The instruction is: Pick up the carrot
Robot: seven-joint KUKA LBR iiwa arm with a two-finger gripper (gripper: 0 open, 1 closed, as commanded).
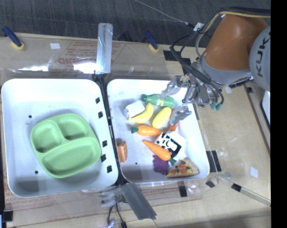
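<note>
Two carrots lie in the right bin [200, 141]: one carrot [150, 130] sits near the middle, pointing left, and a second carrot [157, 149] lies slanted just below it. My gripper [177, 100] hangs over the bin's upper right part, above and to the right of both carrots. It is open, one finger [173, 86] toward the back and the other [181, 114] toward the front. The cap end of a green bottle [157, 99] lies close to the gap. Neither carrot is between the fingers.
Around the carrots lie a banana [144, 114], a yellow fruit [162, 117], a white block [133, 109], a black-and-white tagged box [171, 142], purple grapes [160, 164], a pizza slice [182, 168] and an orange piece [122, 151]. The left bin [10, 108] holds a green divided plate [65, 143].
</note>
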